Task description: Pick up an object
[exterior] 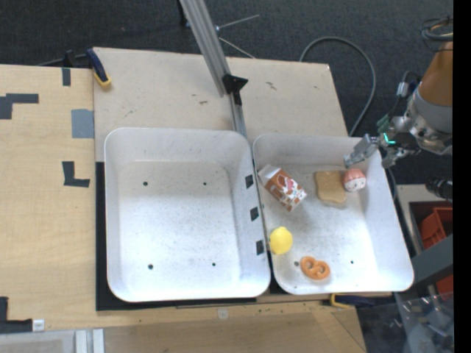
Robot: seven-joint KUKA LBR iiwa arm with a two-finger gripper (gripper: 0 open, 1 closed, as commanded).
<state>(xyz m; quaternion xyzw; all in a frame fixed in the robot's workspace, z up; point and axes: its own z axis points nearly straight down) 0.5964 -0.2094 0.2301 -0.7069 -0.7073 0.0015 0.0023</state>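
Observation:
The right bin (383, 226) holds a red and white carton (283, 187), a tan bread slice (330, 187), a small pink and white piece (354, 180), a yellow lemon (280, 240) and an orange pretzel (315, 268). My gripper (373, 153) hangs over that bin's far right corner, just above and to the right of the pink and white piece. It is open, and nothing sits between its fingers (360, 153).
The left bin (118, 197) lies beside the right one, with a raised divider edge between them. A slanted metal pole (210, 39) rises behind the bins. A cable (346, 46) loops on the dark floor at the back right.

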